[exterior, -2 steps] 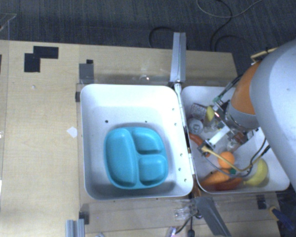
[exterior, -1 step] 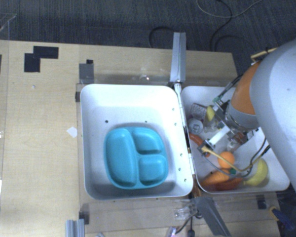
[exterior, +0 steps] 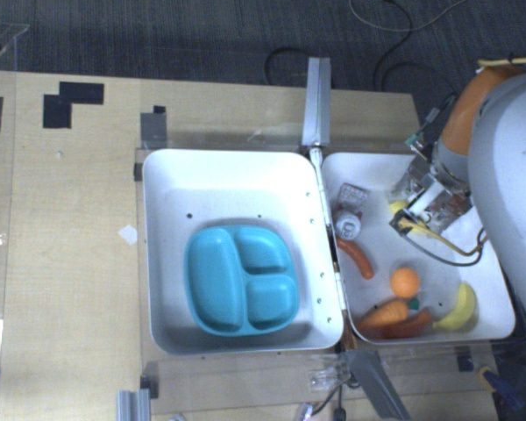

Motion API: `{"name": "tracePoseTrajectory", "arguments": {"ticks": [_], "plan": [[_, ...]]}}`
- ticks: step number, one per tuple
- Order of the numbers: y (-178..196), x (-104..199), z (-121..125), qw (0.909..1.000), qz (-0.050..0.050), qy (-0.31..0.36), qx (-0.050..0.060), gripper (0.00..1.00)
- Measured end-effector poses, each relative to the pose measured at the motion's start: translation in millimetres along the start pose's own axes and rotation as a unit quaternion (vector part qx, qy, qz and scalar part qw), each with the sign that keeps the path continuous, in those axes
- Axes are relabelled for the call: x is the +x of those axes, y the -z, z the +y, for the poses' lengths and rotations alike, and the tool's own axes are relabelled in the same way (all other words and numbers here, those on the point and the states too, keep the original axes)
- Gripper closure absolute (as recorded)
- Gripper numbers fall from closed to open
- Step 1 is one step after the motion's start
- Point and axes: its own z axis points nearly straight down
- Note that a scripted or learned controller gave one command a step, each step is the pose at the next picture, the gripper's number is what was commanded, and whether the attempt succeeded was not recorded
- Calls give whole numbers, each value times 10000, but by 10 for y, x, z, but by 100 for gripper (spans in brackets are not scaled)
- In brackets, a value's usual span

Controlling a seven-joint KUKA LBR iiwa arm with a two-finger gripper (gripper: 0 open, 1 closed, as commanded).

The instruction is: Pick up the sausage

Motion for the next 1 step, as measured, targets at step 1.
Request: {"name": "tracePoseTrajectory", "arguments": {"ticks": [1], "plan": [[-127,537,-289,9964,0,-848,1,0]]}}
